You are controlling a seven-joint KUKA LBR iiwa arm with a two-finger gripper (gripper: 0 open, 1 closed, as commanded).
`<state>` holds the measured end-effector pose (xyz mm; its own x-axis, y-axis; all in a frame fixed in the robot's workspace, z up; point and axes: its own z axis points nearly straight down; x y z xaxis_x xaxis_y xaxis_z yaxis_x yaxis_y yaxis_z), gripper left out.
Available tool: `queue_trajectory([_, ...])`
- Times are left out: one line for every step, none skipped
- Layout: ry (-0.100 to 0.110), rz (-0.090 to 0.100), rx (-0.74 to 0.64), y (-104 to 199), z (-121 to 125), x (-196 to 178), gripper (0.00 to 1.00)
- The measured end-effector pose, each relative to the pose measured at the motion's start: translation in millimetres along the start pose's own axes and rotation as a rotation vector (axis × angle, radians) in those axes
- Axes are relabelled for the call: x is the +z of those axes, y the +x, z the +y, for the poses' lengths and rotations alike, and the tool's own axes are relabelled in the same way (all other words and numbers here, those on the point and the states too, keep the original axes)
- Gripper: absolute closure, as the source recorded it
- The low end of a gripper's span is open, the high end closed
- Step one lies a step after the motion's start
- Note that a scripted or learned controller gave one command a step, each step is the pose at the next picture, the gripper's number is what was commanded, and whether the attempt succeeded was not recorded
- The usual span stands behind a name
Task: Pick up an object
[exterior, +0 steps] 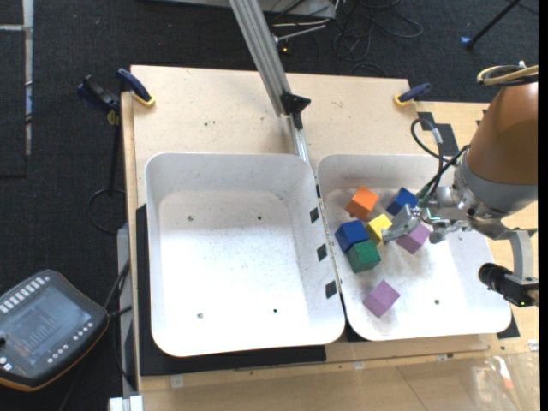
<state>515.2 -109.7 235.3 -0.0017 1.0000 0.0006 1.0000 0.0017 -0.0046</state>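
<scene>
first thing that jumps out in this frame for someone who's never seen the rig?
The cluster of coloured blocks in the right bin: an orange block, blue blocks, a yellow block and a green block packed together, with a purple block lying apart nearer the front. The arm's gripper is down right at the cluster's edge by the yellow block. The left bin beside it is a plain white expanse.

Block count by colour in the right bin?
Orange block: 1
Blue blocks: 2
Yellow block: 1
Green block: 1
Purple blocks: 2
Total: 7 visible; the gripper sits over the cluster and may hide more.
</scene>
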Motion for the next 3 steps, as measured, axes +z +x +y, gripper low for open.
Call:
queue_trajectory([-0.004, -0.001, 0.002, 0, 1, -2, 0.00])
queue_trajectory([0.002, 0.001, 0.003, 1, -5, 61, 0.00])
queue_trajectory([0.003, 0.001, 0.003, 5, -8, 124, 0.00])
